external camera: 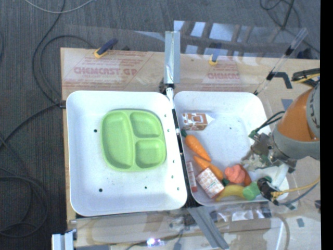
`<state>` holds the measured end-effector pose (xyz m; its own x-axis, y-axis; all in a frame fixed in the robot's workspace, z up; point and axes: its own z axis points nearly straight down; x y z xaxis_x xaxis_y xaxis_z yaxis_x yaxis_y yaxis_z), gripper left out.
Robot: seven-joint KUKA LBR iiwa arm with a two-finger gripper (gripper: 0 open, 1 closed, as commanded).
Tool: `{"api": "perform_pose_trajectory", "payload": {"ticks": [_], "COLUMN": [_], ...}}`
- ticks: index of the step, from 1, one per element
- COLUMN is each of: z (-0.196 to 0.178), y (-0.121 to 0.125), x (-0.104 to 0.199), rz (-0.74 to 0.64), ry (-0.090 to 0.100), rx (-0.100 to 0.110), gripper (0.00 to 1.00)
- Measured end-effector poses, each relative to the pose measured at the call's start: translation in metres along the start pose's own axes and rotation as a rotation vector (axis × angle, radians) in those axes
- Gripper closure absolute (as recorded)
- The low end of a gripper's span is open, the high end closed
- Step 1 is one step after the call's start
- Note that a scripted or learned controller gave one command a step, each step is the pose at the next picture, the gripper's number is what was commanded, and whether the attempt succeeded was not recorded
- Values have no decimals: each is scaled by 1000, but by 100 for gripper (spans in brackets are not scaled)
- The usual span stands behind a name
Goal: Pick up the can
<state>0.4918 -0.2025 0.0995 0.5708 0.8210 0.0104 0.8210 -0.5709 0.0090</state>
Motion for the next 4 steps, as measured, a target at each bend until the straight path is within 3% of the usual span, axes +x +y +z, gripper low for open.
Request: {"api": "perform_pose_trajectory", "payload": {"ticks": [1, 2, 3, 4], "z": [-131, -70, 9, 9], "y": [27, -7, -39, 68], "x": [63, 46, 49, 57], "rz": [-245, -389, -623, -614], "ry": [-14, -10, -6, -8], "rx": [12, 14, -2, -6], "gripper": [100, 100, 100, 100]}}
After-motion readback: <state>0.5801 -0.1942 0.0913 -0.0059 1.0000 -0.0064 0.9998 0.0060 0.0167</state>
